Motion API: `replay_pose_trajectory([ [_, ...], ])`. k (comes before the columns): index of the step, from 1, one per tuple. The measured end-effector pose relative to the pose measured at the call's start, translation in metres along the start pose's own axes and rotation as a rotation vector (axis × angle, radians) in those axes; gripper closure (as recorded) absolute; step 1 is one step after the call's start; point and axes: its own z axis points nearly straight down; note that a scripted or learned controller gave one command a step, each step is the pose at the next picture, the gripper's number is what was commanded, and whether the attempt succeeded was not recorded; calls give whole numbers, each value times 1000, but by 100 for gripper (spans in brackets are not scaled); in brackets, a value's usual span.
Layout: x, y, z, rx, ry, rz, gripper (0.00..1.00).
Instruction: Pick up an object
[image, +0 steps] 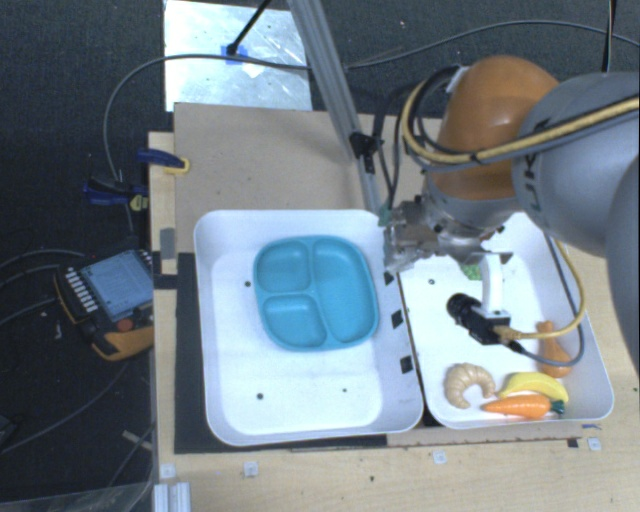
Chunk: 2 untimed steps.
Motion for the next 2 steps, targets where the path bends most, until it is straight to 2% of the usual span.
replay_pose_trajectory([
  [1,53,-19,20,2,0,0,100],
  [2,50,-18,19,0,-2,7,0],
])
